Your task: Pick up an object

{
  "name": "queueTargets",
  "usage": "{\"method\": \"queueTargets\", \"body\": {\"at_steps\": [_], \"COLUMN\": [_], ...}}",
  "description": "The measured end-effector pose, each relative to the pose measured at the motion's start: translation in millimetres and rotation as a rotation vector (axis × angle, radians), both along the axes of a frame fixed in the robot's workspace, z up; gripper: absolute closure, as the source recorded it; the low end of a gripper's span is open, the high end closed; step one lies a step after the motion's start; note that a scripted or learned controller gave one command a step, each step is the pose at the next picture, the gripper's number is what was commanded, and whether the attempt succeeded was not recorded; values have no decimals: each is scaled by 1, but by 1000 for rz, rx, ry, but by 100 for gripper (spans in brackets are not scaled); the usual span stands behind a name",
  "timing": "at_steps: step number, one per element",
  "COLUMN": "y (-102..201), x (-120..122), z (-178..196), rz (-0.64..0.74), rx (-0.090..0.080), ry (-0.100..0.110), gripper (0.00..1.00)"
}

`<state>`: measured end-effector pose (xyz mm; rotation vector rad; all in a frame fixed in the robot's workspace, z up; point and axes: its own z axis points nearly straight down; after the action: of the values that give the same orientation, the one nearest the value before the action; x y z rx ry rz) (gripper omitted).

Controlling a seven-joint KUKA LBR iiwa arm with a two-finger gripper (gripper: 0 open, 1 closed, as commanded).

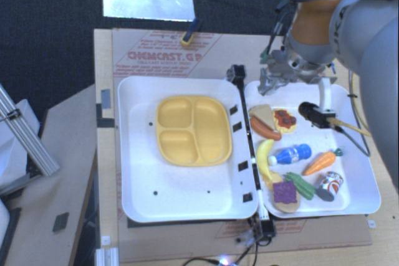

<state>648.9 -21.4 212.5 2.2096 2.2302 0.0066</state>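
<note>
Here I see the gripper [269,85] hanging over the far left corner of the right bin [365,193], and I cannot tell how it is set. Nothing sits in it. The nearest pieces lie just toward me from it: a sandwich wedge [262,114], a hot dog [264,128] and a pizza slice [285,119]. Farther down are a banana [265,160], a blue bottle [292,154] and a carrot [320,162]. A yellow divided plate [192,130] rests in the left bin [140,196].

Grey arm [368,28], orange wrist band (yellow cable looped round), metal tool [274,81].
</note>
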Motion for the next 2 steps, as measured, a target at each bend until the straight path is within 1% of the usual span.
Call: {"method": "queueTargets", "body": {"at_steps": [1, 2], "y": [28, 20], "x": [-1, 10], "z": [10, 19], "rz": [-2, -5], "rx": [0, -1], "ry": [1, 1], "gripper": [100, 100]}}
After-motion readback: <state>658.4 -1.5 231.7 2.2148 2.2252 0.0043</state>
